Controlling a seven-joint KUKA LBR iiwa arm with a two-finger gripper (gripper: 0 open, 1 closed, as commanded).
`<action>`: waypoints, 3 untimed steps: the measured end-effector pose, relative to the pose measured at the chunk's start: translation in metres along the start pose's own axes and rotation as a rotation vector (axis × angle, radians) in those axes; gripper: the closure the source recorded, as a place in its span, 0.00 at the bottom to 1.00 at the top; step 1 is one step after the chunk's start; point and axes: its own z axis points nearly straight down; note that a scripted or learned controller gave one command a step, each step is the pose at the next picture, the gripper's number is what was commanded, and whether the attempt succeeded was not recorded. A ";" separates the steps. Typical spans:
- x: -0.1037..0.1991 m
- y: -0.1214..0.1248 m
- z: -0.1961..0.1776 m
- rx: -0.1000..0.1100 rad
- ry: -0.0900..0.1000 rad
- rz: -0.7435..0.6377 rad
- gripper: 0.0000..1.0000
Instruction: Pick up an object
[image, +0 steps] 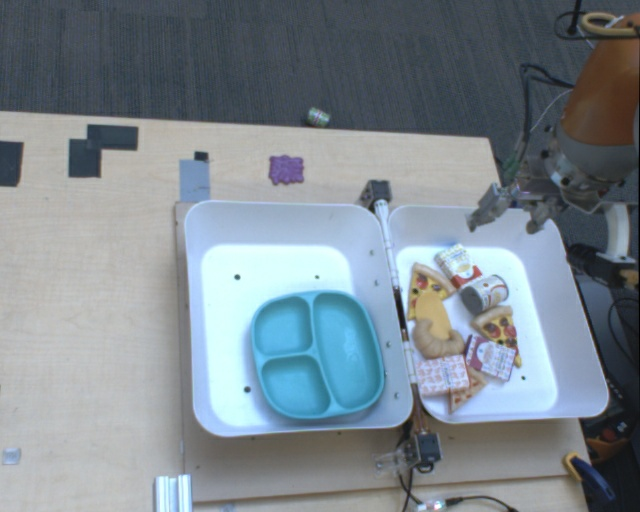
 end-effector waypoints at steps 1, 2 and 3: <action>-0.025 -0.104 0.075 0.003 0.000 0.004 0.00; 0.005 -0.115 0.174 -0.008 -0.002 0.004 0.00; 0.004 -0.113 0.162 -0.014 -0.003 0.003 1.00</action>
